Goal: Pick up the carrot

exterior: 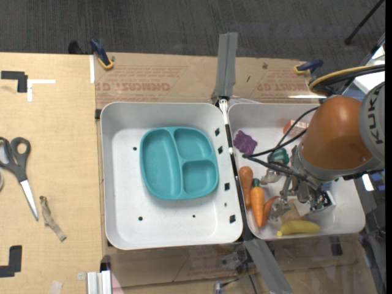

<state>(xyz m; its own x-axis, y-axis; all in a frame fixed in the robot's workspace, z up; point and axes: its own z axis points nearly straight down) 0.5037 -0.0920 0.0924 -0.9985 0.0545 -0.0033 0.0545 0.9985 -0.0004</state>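
Still approaching, I judge: my gripper (286, 202) hangs low in the right bin (257, 112), and whether it is spread or closed I cannot tell from here. The carrot (257, 204) lies along that bin's left wall, near the front corner, just to my left. Next I must shift toward that wall and straddle it.

Bright even overhead light, soft shadows, mild glare on white bins (110, 164), sharp focus
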